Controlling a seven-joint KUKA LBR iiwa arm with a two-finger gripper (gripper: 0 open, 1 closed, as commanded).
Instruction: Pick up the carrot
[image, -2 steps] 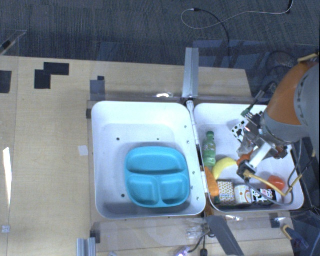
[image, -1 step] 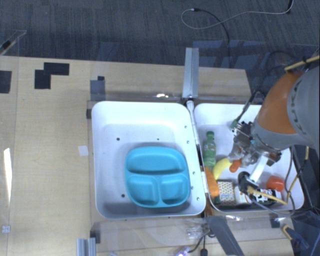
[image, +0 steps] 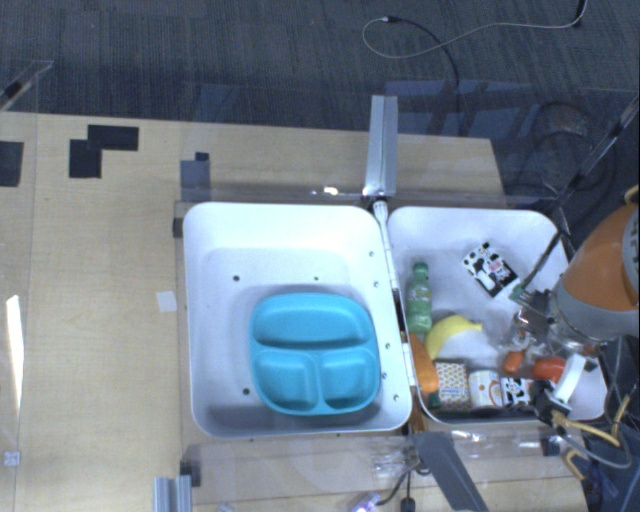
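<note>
So the two white bins take up most of the bench. The left bin (image: 210, 300) has a blue divided plate (image: 315, 352) sitting in it, three compartments, nothing on it that I can see. The right bin (image: 450, 225) is where all the clutter is, bunched toward the near edge.

The arm (image: 605, 275) comes in from the right, orange band up top, and its gripper (image: 530, 350) hangs low over the right side of that bin, among some red and white bits I can't really sort out. Honestly can't tell what state the gripper is in, too much stuff overlapping there.

Smaller stuff: a green bottle (image: 419, 295) lying along the divider wall, a yellow lemon-ish fruit (image: 452, 332) just beside it, a black-and-white patterned box (image: 489, 268) off on its own toward the back, a little patterned carton (image: 452, 383) near the front.

The carrot (image: 426, 368) is the orange thing tight against the left wall of the right bin, between the bottle and the front edge, touching the carton I think.

My take: the gripper is well apart from it, so it needs to shift left across the bin. The wall is the tricky part, so I'd line the grip across the carrot's narrow width and come straight down, keeping clear of the rim and the fruit.
</note>
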